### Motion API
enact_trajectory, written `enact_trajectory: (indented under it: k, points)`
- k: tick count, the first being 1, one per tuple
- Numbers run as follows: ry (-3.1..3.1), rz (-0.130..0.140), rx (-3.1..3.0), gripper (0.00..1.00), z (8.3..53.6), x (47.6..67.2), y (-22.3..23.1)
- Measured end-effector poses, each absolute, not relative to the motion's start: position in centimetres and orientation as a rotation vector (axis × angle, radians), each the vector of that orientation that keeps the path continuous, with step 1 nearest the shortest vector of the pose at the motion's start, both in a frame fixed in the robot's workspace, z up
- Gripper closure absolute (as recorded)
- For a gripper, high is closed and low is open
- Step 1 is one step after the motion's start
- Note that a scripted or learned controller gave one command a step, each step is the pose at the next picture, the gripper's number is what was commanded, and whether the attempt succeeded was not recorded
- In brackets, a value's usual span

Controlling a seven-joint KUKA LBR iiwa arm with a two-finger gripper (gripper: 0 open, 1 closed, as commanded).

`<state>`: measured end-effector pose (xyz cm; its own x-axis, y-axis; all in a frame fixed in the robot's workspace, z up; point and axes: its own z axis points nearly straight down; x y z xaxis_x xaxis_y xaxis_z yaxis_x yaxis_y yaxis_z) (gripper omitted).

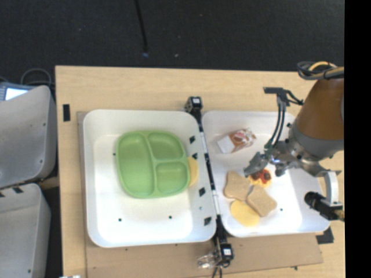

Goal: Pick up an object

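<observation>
The right bin (290,225) holds several food items: a wrapped snack (237,139) near the back, two toast slices (237,186) (261,201), a yellow round piece (244,214) at the front, and a small red-orange piece (264,177). My gripper (259,168) hangs low over the middle of this bin, right at the red-orange piece and just above the toast. The arm's orange band (322,106) sits over the bin's right side. Whether anything is between the fingers is hidden.
The left bin (104,225) carries a green divided plate (153,164) with a yellow item (193,169) tucked at its right edge. A black-clipped divider (204,167) separates the bins. Cables (281,114) hang by the wrist.
</observation>
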<state>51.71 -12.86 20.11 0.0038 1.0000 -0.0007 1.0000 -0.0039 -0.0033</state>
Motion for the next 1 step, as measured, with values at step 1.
enact_trajectory:
  k: [1]
  points:
    - [-2.218, 0.005, -2.221, 0.00, 14.09, 51.56, -13.74]
